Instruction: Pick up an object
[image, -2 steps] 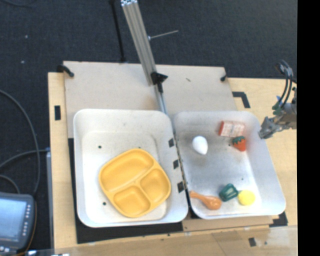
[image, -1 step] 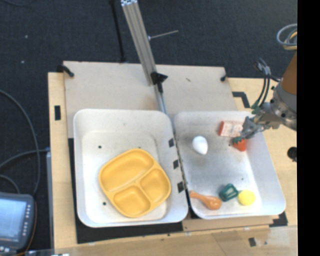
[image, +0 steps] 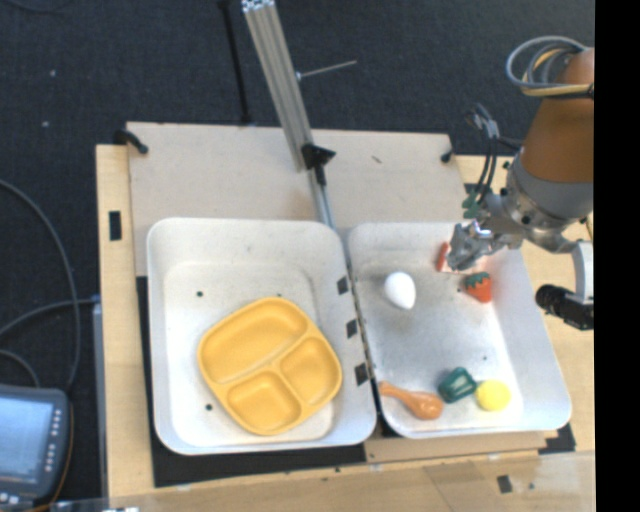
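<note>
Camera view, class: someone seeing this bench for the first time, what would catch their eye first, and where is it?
Probably the yellow divided tray, lying alone in the left bin. Next, the arm's orange band at the right, with its claw low over the right bin's far side, near a small red-orange object. A white egg stands out mid-bin.

The arm (image: 555, 150) reaches in over the right bin (image: 520, 330), its gripper (image: 465, 250) low at that bin's far side. An orange-red piece (image: 480, 287) lies just beside the gripper, a white egg (image: 400, 290) a little left of it. Along the bin's near edge lie an orange spoon (image: 412, 399), a green block (image: 456, 384) and a yellow ball (image: 492, 396). Left of this bin, the left bin (image: 180, 270) holds a yellow tray (image: 268, 364).
</note>
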